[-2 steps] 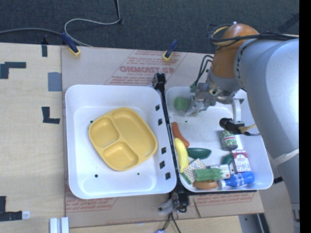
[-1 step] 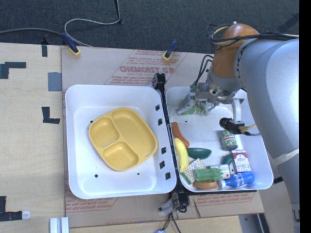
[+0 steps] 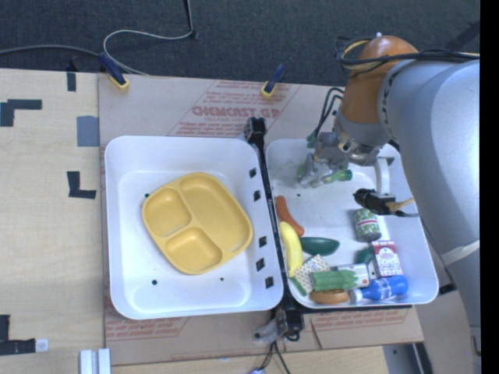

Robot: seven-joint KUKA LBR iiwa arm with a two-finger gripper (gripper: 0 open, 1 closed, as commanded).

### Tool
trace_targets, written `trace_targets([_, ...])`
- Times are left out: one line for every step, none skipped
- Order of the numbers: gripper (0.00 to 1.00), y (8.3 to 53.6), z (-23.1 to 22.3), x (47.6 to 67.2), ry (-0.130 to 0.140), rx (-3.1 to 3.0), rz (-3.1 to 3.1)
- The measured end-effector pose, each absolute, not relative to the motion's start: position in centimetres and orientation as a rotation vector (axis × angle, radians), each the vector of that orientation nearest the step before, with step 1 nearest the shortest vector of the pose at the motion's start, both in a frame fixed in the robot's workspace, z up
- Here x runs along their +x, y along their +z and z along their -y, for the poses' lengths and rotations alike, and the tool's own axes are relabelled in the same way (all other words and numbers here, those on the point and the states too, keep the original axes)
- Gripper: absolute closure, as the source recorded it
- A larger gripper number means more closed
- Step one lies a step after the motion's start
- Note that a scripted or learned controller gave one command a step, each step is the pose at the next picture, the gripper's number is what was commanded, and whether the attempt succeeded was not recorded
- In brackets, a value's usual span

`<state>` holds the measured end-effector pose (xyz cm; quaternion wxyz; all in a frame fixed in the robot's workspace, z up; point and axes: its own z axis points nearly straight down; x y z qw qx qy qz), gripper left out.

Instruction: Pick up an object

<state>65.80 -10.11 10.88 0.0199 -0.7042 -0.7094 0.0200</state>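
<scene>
My gripper [image 3: 312,176] hangs low over the back part of the right bin [image 3: 413,232], pointing down at its white floor. A small green piece [image 3: 341,175] shows right beside the gripper's tip; whether it is held I cannot tell. The other objects lie along the bin's front: an orange carrot [image 3: 284,209], a yellow banana [image 3: 291,245], a dark green vegetable [image 3: 320,245], a green can [image 3: 366,224], a red and white carton [image 3: 387,258], a green box [image 3: 340,276] and a blue bottle [image 3: 383,289].
The left bin [image 3: 129,209] holds a yellow divided plate [image 3: 196,221]. A black divider [image 3: 263,201] runs between the two bins. The arm's grey bulk covers the right bin's far right side. Cardboard lies under both bins.
</scene>
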Motion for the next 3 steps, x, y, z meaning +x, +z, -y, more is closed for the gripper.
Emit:
trace_targets([0.0,10.9,10.1,65.8,0.063,-2.186,2.201])
trace_targets([0.0,8.5,10.8,63.8,0.0,-2.221,2.223])
trace_targets([1.0,9.6,10.8,63.9,-0.002,-2.222,2.226])
